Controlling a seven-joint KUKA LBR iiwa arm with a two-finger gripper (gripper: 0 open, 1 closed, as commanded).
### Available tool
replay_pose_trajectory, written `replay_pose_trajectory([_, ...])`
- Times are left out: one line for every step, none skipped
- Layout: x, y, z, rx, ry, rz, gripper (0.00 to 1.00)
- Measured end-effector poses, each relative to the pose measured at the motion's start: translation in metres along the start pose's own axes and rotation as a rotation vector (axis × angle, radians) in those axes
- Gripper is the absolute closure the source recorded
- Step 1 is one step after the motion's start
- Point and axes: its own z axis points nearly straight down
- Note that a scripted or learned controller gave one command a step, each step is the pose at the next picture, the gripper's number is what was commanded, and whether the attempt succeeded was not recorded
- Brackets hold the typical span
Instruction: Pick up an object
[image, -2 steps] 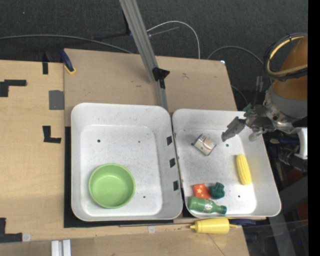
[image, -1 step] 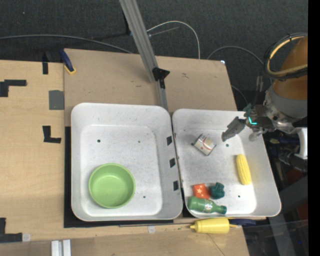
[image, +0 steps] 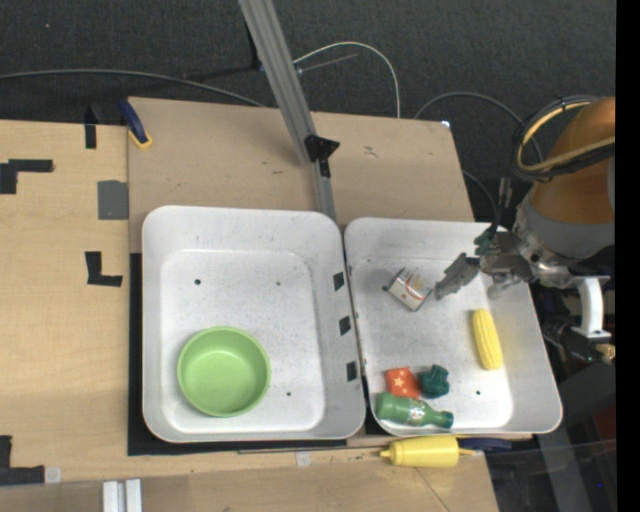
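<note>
Objects for picking lie in the right bin (image: 520, 395), and nearest the camera, along its front edge, a green bottle (image: 412, 411) lies on its side, with a small orange piece (image: 401, 381) and a dark teal piece (image: 434, 379) touching each other just behind it. Outside the bin, on the bench beside that front rim, a yellow bottle (image: 425, 452) lies flat. Farther back and toward the right wall, a yellow corn cob (image: 486, 338) lies lengthwise, well apart from the bottle group. Beyond it, near the middle of the bin, sits a small silver-grey block (image: 406, 288). The gripper (image: 445, 285) reaches in from the right at a slant, its tip just beside the block's right side; whether the two touch cannot be told, and nothing shows between its fingers; whether it is clenched or released cannot be told either. The corn lies nearer the camera than the gripper, below its wrist. In the left bin (image: 240, 225), a green bowl (image: 223, 371) stands upright in the near left corner
</note>
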Motion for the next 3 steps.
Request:
replay_pose_trajectory([-0.009, -0.006, 0.055, 0.001, 0.001, 0.001, 0.0])
replay_pose_trajectory([-0.004, -0.005, 0.1, 0.0, 0.001, -0.001, 0.0])
replay_pose_trajectory([-0.003, -0.004, 0.088, -0.003, 0.001, -0.002, 1.0])
